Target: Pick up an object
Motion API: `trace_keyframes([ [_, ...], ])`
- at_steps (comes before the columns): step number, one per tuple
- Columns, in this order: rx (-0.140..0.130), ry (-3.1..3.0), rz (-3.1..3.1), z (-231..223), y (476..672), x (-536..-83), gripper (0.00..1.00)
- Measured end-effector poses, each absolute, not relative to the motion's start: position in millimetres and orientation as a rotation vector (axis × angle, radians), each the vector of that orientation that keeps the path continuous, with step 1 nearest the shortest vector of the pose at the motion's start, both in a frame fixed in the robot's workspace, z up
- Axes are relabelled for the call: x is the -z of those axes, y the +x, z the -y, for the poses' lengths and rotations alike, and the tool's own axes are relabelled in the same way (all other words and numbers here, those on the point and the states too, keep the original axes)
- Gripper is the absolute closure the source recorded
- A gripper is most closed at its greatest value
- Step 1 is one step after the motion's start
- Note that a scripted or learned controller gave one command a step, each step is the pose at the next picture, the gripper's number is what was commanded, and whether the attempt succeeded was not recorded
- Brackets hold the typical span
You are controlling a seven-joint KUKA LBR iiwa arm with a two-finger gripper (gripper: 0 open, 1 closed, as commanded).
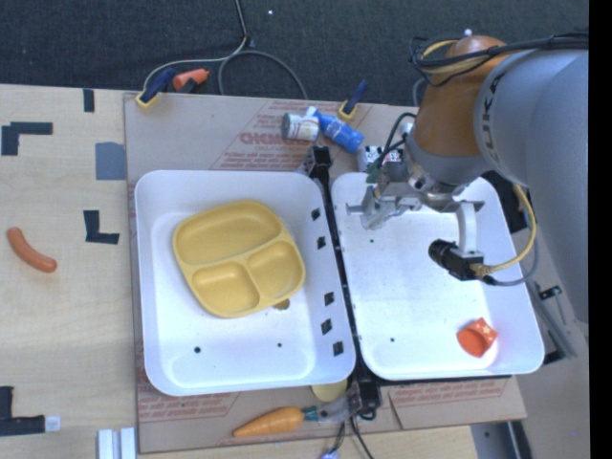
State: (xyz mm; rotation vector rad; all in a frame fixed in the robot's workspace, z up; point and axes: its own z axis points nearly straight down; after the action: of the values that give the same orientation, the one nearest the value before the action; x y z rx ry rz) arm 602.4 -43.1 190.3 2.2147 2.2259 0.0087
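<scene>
Where bins meet, smooth yellow three-compartment tray point(239, 256) (rounded corners).

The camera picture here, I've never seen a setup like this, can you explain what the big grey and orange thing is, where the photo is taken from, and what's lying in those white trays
The picture comes from a single camera fixed above a bench, looking down at a slant. The big grey and orange shape is a robot arm reaching in from the right. At its end is a two-finger gripper, its hand for picking things up, which hangs over the far end of the right bin. I cannot tell whether anything is between its fingers. That bin holds a small orange object near its front corner. The left bin holds a yellow divided plate. Outside the bins lie a toy carrot at the front, a sausage-like toy far left, and a small blue and white bottle behind the bins.
</scene>
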Motion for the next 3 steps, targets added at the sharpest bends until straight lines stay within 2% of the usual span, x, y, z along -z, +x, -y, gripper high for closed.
trace_keyframes([
  [1, 0.001, 2.221, -2.224, 45.9, 602.1, -183.9, 0.00],
  [3, 0.001, 2.221, -2.224, 45.9, 602.1, -183.9, 0.00],
])
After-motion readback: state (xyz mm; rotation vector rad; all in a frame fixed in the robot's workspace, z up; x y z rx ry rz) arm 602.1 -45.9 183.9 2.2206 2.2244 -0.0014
